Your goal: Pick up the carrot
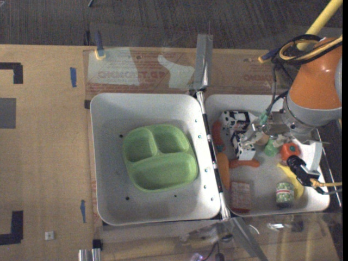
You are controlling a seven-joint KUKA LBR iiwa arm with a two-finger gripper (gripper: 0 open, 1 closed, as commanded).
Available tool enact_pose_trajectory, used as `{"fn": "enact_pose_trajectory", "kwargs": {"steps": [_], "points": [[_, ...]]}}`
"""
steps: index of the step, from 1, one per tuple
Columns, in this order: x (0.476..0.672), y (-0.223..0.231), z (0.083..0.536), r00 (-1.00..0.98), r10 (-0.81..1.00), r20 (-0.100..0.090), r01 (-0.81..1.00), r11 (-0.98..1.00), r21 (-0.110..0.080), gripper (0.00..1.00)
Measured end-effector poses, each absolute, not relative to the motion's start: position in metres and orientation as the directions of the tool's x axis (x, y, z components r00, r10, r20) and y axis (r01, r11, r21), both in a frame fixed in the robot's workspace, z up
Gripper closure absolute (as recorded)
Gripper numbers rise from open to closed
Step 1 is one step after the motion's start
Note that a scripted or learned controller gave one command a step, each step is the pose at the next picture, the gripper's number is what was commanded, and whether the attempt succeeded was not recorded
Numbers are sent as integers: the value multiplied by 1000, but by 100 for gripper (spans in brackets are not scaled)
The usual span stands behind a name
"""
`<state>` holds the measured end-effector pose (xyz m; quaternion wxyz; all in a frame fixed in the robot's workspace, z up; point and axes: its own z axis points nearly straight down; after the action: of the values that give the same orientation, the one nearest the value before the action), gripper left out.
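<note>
The carrot (222, 168), a long orange shape, lies along the left wall of the right bin (318, 203). My gripper (247, 142) hangs low over the middle of that bin, just right of the carrot and apart from it. A short orange-red piece (246, 163) lies right below the gripper. Nothing shows between the fingers from this angle.
A black-and-white patterned toy (234, 118) sits behind the gripper, and a red-orange piece (217, 131) lies at the wall above the carrot. A packet (241, 193), green can (284, 192), yellow banana (288, 175) and orange-red item (289, 148) share the bin. The left bin (103, 145) holds a green divided plate (159, 157).
</note>
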<state>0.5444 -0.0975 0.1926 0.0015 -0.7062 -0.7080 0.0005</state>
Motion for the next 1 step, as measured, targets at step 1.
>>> {"fn": "enact_pose_trajectory", "kwargs": {"steps": [1], "points": [[616, -124, 97, -62, 998, -2, 998, 62, 14, 0]]}}
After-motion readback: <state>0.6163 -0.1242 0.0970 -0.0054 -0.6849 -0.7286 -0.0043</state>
